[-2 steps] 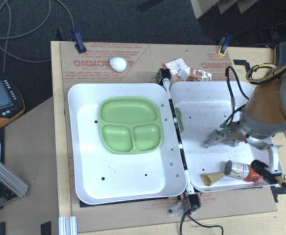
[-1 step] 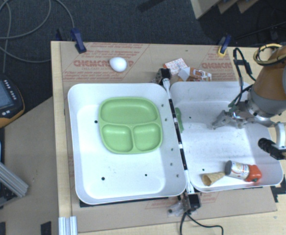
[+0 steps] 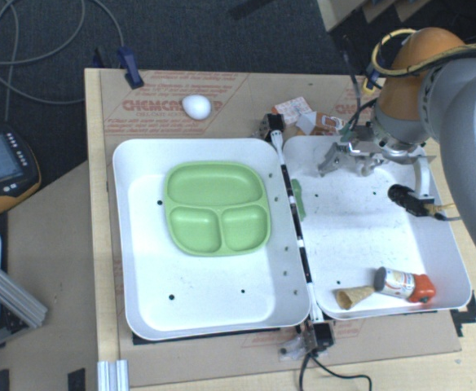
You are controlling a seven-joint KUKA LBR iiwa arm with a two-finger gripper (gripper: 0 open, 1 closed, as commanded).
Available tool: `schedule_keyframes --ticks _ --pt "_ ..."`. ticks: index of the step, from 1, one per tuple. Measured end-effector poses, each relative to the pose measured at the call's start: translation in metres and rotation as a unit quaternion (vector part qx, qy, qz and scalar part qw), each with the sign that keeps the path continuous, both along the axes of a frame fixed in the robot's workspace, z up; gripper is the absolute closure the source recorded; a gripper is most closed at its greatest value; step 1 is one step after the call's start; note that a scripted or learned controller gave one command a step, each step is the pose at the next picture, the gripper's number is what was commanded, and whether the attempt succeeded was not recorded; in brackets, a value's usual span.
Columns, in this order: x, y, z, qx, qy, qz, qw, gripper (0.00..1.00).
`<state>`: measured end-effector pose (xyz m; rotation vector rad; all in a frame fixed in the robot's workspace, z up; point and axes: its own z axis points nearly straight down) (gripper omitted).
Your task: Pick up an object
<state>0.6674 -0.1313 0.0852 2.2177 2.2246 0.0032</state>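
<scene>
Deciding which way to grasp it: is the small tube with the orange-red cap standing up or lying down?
Lying down. The small white tube with the orange-red cap rests on its side on the floor of the right white bin, cap toward the bin's right edge.

From my station I see the bench [image 3: 99, 218], topped with printed brown cardboard [image 3: 165, 96], standing on dark carpeted floor [image 3: 181, 15]. A grey cable [image 3: 26, 23] loops across the floor beyond the bench's far left corner. A handheld control pendant [image 3: 2, 169] lies off the left edge. An aluminium extrusion [image 3: 10, 292] sits near the front left corner. Lighting is even overhead.
</scene>
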Motion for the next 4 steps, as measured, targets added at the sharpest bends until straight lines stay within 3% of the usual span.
schedule_keyframes --ticks 1,3,4 --pt "-0.002 -0.046 0.0 -0.0019 0.0 -0.001 1.0 0.0" --pt "-0.109 0.033 -0.001 0.0001 0.002 -0.001 1.0 0.0" --pt "-0.023 -0.02 0.023 -0.0014 0.0 -0.001 1.0 0.0"
